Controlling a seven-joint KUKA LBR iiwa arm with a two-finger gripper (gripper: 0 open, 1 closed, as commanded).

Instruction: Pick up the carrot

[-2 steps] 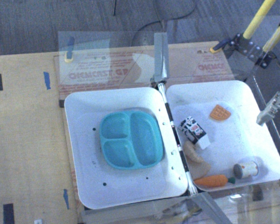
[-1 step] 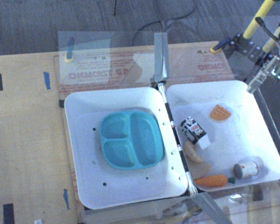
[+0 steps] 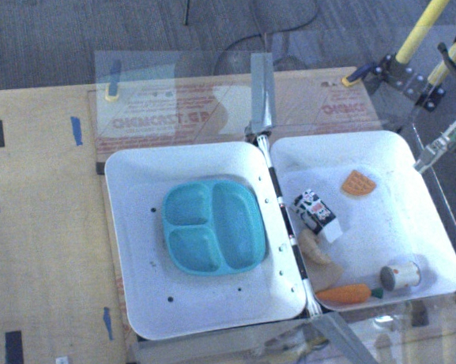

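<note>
The carrot (image 3: 345,294) is orange with a small green end pointing right. It lies flat along the front wall of the right bin (image 3: 422,224), near that bin's front left corner. A silver can (image 3: 400,275) lies on its side just to the carrot's right, close to the green end but apart from it. A beige piece (image 3: 313,247) rests just behind the carrot, against the divider.
A black-and-white carton (image 3: 316,215) stands near the right bin's left wall, with an orange wedge (image 3: 357,183) behind it. The left bin (image 3: 133,185) holds a blue divided plate (image 3: 214,226). A yellow pole and black clamp (image 3: 409,74) sit beyond the back right corner.
</note>
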